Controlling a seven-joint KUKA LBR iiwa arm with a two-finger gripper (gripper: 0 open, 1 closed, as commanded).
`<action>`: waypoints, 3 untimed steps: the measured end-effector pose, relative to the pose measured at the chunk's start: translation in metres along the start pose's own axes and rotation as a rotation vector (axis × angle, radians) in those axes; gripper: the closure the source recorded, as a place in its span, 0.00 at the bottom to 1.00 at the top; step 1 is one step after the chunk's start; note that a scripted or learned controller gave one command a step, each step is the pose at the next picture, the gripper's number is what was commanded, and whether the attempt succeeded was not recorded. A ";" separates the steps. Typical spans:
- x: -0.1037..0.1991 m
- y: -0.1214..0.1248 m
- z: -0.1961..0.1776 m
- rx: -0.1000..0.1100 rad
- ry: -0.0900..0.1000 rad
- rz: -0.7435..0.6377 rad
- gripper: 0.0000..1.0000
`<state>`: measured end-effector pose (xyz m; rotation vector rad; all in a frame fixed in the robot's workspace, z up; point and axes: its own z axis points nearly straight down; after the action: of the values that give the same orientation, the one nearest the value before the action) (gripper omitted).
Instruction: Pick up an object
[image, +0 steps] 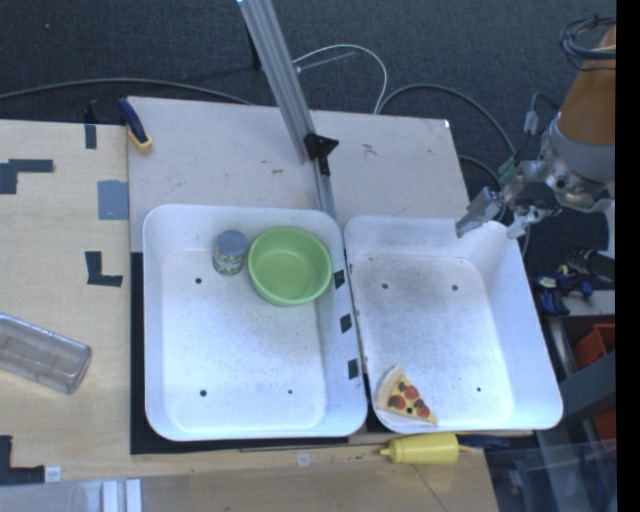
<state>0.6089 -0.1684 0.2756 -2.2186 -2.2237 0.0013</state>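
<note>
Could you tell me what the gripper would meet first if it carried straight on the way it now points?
Probably the speckled floor of the right white bin, near its upper right corner; the two-finger gripper points down-left there, though depth is unclear.

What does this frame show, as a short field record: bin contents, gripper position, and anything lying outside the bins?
left bin: green bowl with a small can beside it, at the far end
right bin: toy pizza slice in the near left corner
gripper: over the far right corner of the right bin, apart from every object
outside bins: yellow bottle lying at the near edge; clear plastic container on the bench, left
pick status: nothing seen between the fingers
</note>
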 end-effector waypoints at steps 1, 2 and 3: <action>0.000 0.000 0.000 0.000 0.000 0.000 0.00; -0.005 -0.003 0.052 0.005 0.000 0.001 0.00; -0.002 0.005 0.109 0.006 0.001 0.000 0.00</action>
<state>0.6142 -0.1705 0.1670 -2.2147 -2.2206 0.0075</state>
